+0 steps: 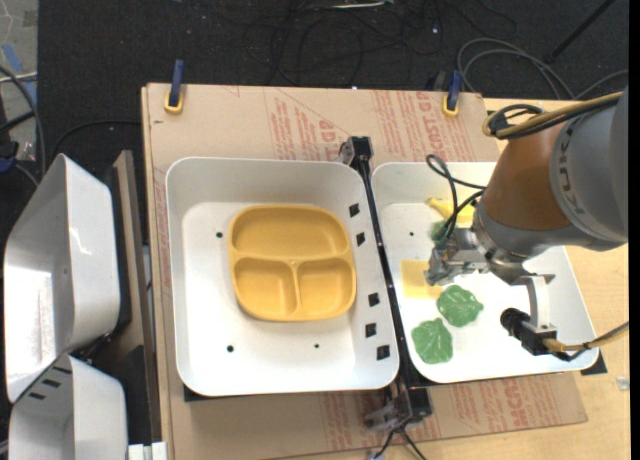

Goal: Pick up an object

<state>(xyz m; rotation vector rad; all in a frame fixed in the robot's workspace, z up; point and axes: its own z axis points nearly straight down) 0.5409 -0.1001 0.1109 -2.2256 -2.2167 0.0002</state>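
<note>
Nearest to me, by the front edge of the right bin (585,293), I see two green leaf-shaped pieces, one (433,341) at the front and the other (459,305) just behind it. The claw (441,266) is low over the left side of this bin, above a pale yellow flat piece (417,277), and I cannot tell its state. A yellow divided plate (293,260) lies in the middle of the left bin (190,248).

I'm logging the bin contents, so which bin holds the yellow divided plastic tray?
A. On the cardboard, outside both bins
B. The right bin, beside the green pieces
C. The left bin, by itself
C: the yellow divided plastic tray lies in the left white bin, while the green leaf-shaped pieces lie in the right white bin.
</note>
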